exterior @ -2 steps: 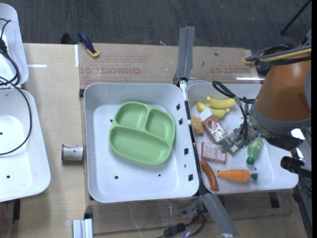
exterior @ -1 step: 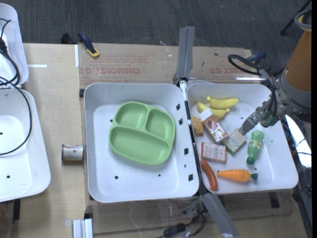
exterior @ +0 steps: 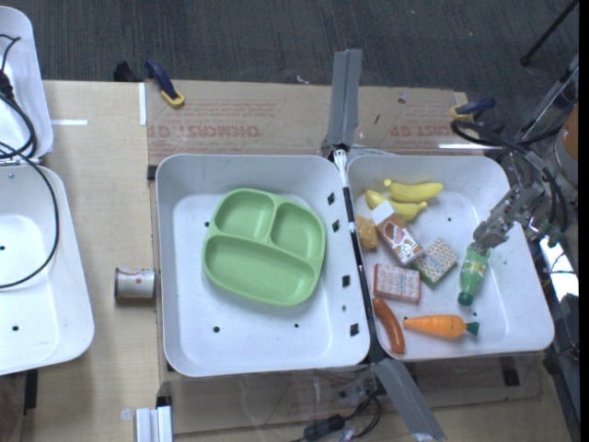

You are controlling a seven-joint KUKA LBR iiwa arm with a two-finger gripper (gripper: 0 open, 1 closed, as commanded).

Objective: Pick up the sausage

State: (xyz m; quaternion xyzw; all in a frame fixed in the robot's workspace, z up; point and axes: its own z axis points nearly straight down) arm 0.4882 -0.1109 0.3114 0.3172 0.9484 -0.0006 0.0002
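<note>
1. The sausage (exterior: 389, 325) is seen lying flat near the front left corner of the right bin (exterior: 515, 334), close to the bin's left wall.
2. The carrot (exterior: 439, 326) lies just beside it on the right, and the pink box (exterior: 397, 284) just behind; a narrow approach from above is advised so neither is knocked.
3. The tool (exterior: 490, 231) is held above the green bottle (exterior: 471, 273), well apart from the sausage; whether it is spread or pressed together cannot be told.
</note>
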